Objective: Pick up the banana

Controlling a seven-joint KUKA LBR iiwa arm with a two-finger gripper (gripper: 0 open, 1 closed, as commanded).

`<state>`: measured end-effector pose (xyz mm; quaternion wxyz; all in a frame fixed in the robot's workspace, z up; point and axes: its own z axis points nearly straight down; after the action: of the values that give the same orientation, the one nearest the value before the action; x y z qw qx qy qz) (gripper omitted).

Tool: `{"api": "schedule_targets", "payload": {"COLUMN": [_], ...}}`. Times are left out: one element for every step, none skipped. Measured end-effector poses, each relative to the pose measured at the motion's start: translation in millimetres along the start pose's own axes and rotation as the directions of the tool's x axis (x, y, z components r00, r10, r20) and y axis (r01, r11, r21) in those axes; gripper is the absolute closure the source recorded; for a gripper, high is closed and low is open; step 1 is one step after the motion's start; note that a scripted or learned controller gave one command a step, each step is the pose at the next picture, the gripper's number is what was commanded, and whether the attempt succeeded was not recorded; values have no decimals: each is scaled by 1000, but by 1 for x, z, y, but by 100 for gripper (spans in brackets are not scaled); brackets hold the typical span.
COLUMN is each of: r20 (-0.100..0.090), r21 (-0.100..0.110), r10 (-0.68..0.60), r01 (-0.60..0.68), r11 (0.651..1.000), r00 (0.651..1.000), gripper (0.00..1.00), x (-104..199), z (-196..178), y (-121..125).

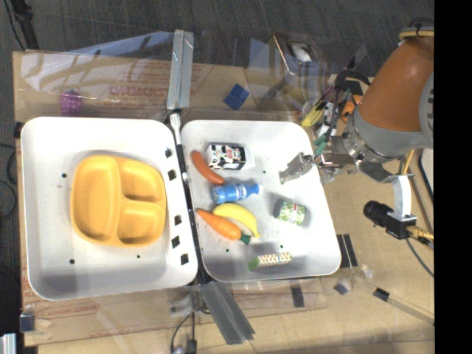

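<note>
Holding one banana, one carrot, right bin, one claw, state unclear

Yellow tray (left bin), carrot, blue bottle — right bin

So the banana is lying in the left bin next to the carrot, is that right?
Not quite. The camera view shows the banana next to the carrot, but both lie in the right bin. The left bin holds a yellow divided tray.
</note>
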<state>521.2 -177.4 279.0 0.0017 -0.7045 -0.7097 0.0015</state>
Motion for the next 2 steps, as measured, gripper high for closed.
{"api": "schedule_targets", "payload": {"r20": [-1, 0], "r21": [0, -1], "r10": [-280, -326], "r01": [280, 326], "r11": [960, 945], "r00": [960, 945], "gripper": [0, 0], "x": [35, 21], "z": [124, 188], "y": [-21, 10]}}
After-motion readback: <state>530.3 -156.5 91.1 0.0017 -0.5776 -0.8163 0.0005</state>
